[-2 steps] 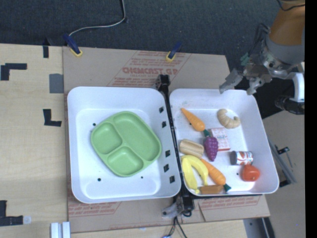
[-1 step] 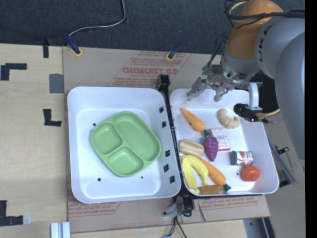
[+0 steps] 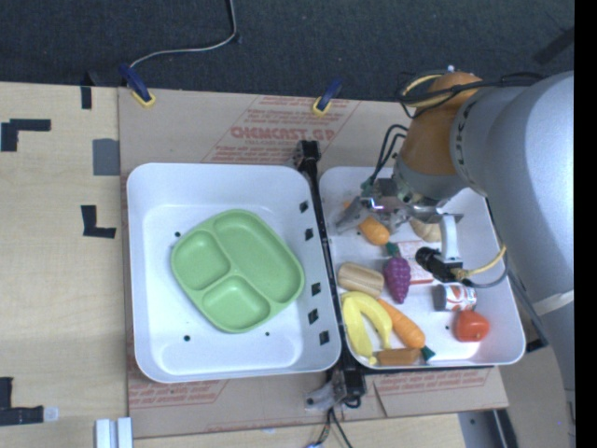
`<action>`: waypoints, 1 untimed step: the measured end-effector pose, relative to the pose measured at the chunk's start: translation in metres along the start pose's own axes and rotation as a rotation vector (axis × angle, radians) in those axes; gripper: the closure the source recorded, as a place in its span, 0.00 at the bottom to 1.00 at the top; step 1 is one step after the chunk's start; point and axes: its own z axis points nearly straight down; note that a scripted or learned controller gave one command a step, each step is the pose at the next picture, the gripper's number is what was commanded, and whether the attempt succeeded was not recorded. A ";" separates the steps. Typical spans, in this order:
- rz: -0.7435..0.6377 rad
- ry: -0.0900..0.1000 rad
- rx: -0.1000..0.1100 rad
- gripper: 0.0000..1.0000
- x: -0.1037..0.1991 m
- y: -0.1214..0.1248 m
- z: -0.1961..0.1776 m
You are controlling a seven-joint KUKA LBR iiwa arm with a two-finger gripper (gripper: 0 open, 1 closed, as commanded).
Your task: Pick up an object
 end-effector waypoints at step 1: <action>0.000 -0.001 -0.001 1.00 0.000 0.000 -0.010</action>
